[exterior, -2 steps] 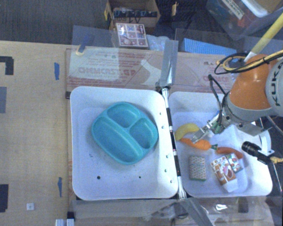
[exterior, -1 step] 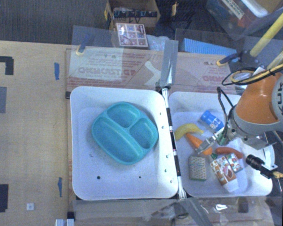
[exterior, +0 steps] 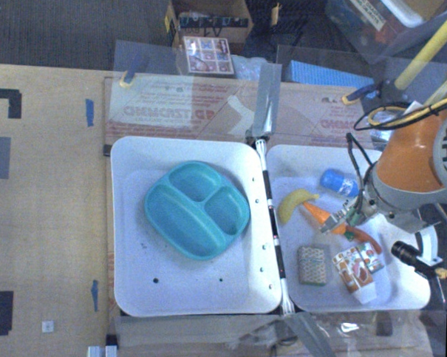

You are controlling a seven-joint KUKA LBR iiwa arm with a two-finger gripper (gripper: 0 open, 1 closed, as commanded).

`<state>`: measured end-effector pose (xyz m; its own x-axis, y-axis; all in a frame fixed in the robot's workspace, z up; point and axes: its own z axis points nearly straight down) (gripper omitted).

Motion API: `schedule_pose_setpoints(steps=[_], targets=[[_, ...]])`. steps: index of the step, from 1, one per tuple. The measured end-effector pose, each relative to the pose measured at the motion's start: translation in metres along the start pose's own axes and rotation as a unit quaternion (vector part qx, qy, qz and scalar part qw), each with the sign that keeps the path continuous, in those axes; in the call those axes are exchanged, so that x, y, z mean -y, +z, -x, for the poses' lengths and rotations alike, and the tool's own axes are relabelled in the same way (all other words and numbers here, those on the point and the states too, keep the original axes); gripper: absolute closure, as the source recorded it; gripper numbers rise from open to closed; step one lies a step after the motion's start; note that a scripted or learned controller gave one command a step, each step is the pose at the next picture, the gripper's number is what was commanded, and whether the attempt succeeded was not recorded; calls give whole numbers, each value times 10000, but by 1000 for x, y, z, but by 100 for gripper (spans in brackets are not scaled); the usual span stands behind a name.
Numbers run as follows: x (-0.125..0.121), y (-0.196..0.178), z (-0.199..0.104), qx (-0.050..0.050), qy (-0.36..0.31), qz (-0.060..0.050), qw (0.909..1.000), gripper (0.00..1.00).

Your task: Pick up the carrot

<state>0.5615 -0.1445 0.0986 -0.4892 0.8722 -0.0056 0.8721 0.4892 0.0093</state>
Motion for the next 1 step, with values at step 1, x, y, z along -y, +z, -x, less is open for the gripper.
schedule_pose_setpoints(steps=[1], targets=[[-36, -90, -22, -14, 881, -39, 9961, 100]])
